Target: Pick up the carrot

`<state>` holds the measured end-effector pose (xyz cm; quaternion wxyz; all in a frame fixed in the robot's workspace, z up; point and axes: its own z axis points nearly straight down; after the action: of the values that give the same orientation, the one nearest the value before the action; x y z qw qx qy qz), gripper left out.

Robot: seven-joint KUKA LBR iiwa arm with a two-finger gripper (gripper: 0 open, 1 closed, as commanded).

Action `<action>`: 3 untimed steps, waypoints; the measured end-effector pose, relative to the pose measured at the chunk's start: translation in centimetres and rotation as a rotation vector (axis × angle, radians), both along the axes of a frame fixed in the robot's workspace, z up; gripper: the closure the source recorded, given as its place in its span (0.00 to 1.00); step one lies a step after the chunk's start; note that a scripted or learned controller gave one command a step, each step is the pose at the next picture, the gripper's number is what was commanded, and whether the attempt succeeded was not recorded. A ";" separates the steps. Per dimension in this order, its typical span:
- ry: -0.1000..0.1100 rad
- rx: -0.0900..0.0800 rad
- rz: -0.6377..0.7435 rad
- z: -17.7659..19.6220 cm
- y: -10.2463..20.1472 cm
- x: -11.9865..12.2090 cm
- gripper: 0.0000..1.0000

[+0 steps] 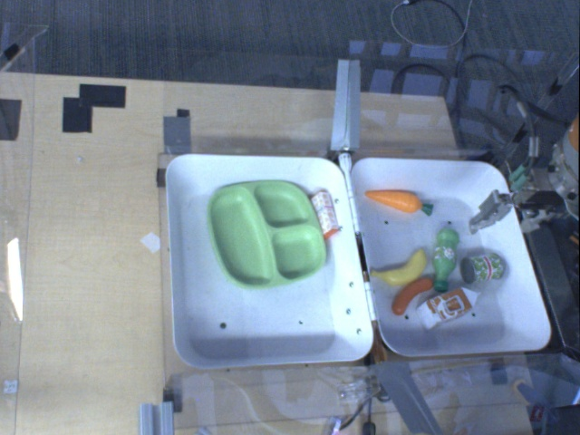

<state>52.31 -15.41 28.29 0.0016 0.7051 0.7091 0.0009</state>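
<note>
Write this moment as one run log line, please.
carrot: right bin, far-left, untouched | tool: right side, apart from carrot | pick: not done

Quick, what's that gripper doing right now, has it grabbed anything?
Gripper: over the right bin's right side, holding nothing; open or closed cannot be told. The carrot lies apart from it in the same bin.

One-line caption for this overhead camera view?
Pincer hovers over right bin, apart from carrot; green divided plate in left bin.
</note>
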 end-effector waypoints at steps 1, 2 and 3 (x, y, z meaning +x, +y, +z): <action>0.000 0.000 0.000 0.0 0.0 0.0 0.00; 0.002 0.001 -0.057 -13.4 2.5 5.6 0.00; -0.008 0.002 -0.196 -19.4 6.8 9.9 0.00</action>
<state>62.18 -8.56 8.91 0.0039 0.7711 0.6367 0.0040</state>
